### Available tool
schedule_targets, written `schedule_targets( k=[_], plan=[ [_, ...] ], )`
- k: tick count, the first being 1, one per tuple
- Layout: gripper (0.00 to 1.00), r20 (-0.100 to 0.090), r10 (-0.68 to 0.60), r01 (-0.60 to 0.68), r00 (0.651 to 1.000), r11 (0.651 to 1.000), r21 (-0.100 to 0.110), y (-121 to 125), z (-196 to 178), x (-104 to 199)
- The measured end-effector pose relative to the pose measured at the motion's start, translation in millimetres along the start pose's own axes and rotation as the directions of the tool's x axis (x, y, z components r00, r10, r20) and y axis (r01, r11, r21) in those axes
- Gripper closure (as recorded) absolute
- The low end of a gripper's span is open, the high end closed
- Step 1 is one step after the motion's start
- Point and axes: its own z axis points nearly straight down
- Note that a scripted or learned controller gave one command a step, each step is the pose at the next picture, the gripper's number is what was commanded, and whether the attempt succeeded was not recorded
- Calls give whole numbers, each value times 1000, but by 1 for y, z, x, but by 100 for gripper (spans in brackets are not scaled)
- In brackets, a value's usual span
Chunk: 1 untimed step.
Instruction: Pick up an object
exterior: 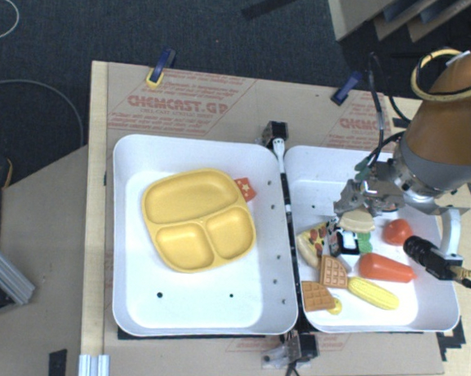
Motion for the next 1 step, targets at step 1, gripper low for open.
schedule_targets(
  k=[1],
  plan=[
    [100,2,1,-1,1000,1000,-6,3,-9,-18]
  ],
)
